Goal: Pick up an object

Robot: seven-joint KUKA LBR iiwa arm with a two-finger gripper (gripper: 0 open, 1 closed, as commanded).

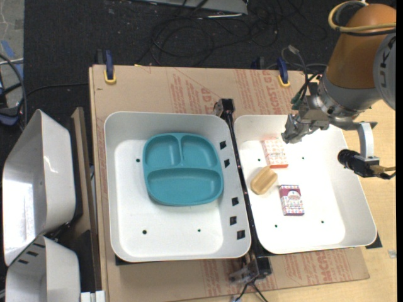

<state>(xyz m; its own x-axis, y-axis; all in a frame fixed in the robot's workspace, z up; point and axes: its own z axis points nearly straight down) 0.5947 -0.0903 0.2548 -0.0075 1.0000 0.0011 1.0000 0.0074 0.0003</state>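
The bench is viewed from one fixed camera set above it and tilted down at a slant, far enough that both white bins [126, 187] are taken in whole. The arm [359, 61] is seen entering from about two o'clock.

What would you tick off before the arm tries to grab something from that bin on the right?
1. Gripper over the right bin: ok.
2. Gripper above a target: ok, just above the pink-and-white box.
3. Nothing between its fingers yet: cannot tell.
4. Box clear of neighbours: not ok, the tan block lies right beside it.
5. Patterned box lying apart: ok.
6. Teal tray out of the way in the left bin: ok.
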